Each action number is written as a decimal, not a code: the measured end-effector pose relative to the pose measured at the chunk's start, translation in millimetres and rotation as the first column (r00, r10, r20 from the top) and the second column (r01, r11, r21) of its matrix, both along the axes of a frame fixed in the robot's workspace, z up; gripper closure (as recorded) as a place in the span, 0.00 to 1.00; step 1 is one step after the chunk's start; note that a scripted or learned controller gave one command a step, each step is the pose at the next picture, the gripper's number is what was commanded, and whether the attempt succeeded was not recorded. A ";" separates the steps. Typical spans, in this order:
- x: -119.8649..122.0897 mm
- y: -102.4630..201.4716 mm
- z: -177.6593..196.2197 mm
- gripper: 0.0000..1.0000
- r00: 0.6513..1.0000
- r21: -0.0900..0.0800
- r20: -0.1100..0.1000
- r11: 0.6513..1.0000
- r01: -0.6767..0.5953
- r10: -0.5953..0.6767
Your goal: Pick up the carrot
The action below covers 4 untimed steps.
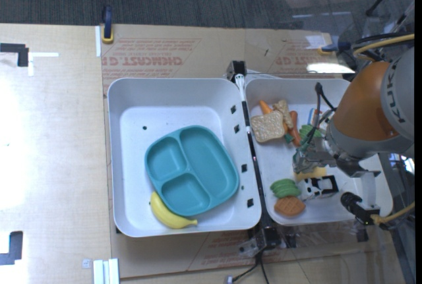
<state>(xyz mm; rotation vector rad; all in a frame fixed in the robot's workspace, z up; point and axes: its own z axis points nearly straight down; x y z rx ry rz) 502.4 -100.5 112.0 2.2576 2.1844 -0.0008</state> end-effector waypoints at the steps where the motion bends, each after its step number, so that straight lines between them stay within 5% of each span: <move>1: 0.0 0.1 0.0 0.00 1.000 0.000 0.000 1.000 -0.002 0.002; 2: -24.0 4.0 -20.5 0.00 0.993 0.001 -0.001 0.993 0.117 -0.117; 3: -22.5 3.1 -12.1 1.00 0.993 0.001 0.000 0.993 0.122 -0.122; 4: -22.6 3.1 -12.1 0.00 0.992 0.001 0.000 0.992 0.123 -0.123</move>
